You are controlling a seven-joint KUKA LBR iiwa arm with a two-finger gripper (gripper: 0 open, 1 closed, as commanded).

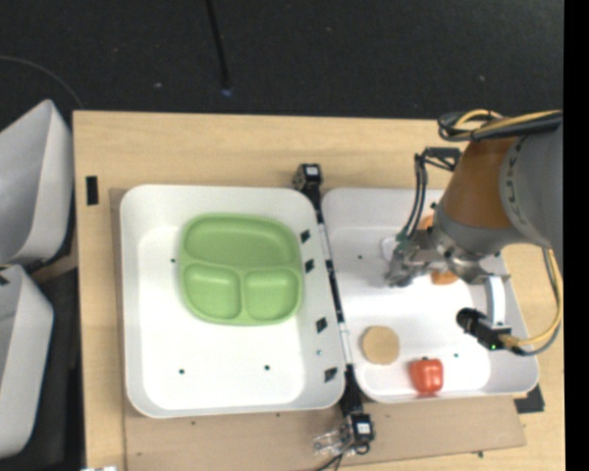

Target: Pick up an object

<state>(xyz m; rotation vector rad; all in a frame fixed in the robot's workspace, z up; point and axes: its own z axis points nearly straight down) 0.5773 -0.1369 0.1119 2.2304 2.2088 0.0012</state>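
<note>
Wooden worktop (98, 263) carries two white bins. Left bin (147, 361) holds a green divided plate (240, 268). Right bin (373, 214) holds a tan round disc (380, 344), a red pepper-like toy (427, 375) near the front wall, and something orange (442, 277) just beside the hand (402, 268). Hand sits low over the bin's middle — whether it is clenched or released, cannot tell. Disc looks flat, light, awkward to pinch except across its edges; the red toy seems small, stiff, easier — take it across the body.
</note>
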